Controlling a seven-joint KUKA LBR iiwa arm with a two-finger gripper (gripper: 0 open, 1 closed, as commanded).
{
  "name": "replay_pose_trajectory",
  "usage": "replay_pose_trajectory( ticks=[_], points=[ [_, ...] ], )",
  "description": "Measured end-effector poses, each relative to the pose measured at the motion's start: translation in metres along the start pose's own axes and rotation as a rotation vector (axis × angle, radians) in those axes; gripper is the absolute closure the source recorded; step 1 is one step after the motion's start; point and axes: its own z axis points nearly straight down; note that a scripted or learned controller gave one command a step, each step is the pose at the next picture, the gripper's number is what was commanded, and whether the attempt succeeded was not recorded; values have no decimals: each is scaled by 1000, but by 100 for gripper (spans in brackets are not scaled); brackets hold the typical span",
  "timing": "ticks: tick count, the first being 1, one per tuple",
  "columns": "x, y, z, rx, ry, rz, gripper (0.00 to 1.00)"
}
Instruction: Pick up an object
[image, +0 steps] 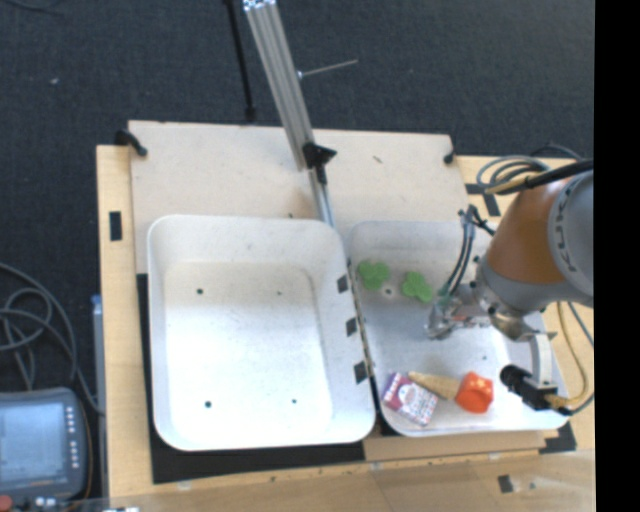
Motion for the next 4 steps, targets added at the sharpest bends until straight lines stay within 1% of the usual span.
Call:
replay_pose_trajectory(
  ticks=[1, 2, 3, 4],
  points=[
    [0, 4, -64, -4, -2, -12, 100],
    [-1, 6, -119, -4, -2, -13, 100],
    [-3, 6, -109, 5, -3, -12, 100],
    [50, 14, -102, 4, 1, -15, 100]
  ],
)
